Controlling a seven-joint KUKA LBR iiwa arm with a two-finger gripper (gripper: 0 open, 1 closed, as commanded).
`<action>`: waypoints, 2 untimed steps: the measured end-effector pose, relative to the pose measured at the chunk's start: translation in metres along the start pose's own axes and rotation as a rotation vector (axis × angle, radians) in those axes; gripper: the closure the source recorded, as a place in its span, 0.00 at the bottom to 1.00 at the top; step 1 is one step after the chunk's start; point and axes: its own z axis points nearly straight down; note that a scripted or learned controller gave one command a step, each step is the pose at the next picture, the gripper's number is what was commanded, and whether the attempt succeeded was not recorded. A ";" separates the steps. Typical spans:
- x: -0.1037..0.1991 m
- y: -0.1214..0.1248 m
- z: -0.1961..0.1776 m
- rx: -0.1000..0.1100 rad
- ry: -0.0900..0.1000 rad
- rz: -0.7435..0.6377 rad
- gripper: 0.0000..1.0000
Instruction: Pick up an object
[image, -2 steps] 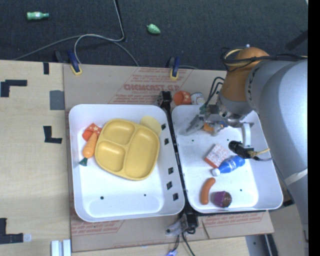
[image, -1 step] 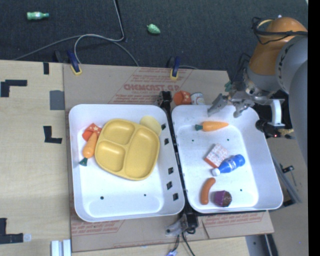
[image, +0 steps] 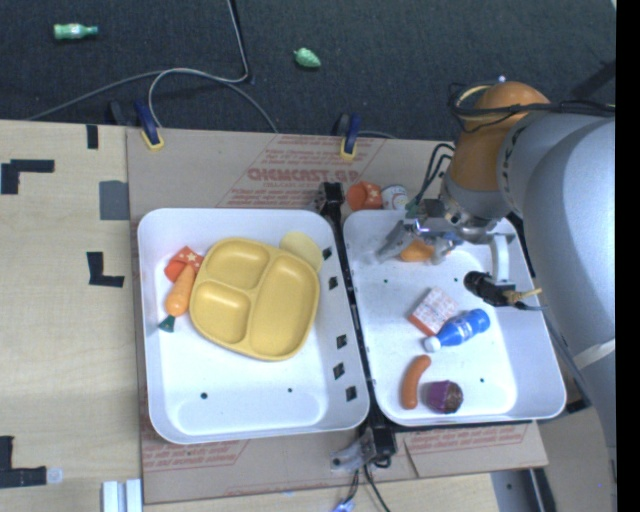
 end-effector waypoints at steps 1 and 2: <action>-0.049 -0.068 0.014 -0.013 0.000 -0.001 0.00; -0.009 -0.093 0.014 -0.016 0.001 -0.003 0.00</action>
